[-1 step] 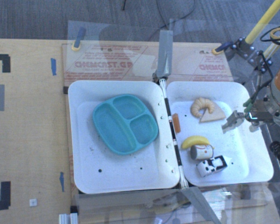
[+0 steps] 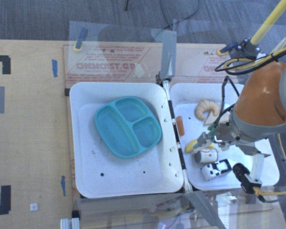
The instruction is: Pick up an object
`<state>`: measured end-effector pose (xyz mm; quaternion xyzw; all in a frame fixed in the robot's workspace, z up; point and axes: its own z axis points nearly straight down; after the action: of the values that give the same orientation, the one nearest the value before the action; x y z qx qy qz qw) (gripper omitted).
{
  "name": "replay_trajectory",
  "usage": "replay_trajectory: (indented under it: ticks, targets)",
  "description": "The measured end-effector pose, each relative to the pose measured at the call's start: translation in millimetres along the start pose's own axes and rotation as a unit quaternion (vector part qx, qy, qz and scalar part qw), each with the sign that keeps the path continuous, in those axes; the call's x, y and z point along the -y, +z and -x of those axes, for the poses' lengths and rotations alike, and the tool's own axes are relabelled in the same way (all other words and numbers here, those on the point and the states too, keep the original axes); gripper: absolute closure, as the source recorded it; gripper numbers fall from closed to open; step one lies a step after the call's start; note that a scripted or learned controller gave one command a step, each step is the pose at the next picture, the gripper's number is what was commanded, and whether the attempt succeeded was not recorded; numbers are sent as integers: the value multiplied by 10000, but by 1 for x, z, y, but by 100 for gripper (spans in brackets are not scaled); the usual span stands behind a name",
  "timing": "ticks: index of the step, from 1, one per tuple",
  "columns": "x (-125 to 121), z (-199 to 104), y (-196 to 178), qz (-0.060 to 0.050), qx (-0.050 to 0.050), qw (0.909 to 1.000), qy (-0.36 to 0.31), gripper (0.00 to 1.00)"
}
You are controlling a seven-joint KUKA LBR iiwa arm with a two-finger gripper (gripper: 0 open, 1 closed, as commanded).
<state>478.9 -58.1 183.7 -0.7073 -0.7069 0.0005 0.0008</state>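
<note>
My gripper hangs low over the right bin, under the arm's orange band. Just below it lies a small white cup with a red mark. A yellow piece pokes out at the gripper's left side. Toward the bin's front lies a black and white object. A beige croissant-shaped piece rests farther back, apart from the gripper. An orange stick lies along the bin's left wall. The arm hides part of the bin's right half.
The left bin bears a teal divided plate near its middle. A metal divider stands behind the gap between the two bins. Cables and a yellow pole run at the upper right.
</note>
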Motion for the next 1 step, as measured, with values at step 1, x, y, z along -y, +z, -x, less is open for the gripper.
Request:
replay_trajectory:
  ticks: [1]
  targets:
    - [-5,44,82,91,-3,9994,325,0]
